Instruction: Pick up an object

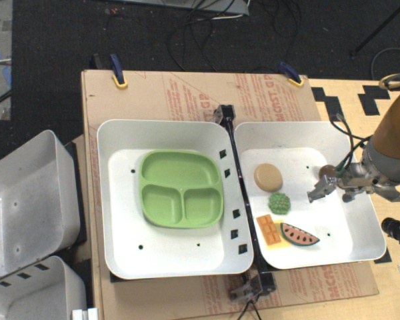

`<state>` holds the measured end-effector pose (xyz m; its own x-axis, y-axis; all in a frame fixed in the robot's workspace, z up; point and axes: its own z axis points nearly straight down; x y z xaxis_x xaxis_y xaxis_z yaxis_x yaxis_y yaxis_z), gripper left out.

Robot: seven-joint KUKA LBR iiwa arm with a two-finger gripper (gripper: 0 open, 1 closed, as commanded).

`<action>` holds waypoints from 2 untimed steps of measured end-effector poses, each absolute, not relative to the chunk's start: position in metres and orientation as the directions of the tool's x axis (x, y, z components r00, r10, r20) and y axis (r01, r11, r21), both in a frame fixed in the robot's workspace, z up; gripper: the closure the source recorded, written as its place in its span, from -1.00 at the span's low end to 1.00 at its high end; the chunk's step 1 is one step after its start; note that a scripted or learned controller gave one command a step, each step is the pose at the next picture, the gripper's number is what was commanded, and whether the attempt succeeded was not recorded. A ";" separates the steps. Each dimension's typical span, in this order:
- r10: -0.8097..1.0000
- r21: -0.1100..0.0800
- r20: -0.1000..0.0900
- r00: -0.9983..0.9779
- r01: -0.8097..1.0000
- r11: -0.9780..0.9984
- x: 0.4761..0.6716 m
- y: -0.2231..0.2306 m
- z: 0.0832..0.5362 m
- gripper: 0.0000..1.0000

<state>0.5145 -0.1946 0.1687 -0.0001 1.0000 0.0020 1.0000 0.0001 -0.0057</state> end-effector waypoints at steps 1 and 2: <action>1.000 -0.005 0.002 0.001 1.000 -0.001 0.514 -0.185 0.121 -1.00; 1.000 -0.004 0.001 0.002 1.000 -0.002 0.513 -0.184 0.090 -1.00</action>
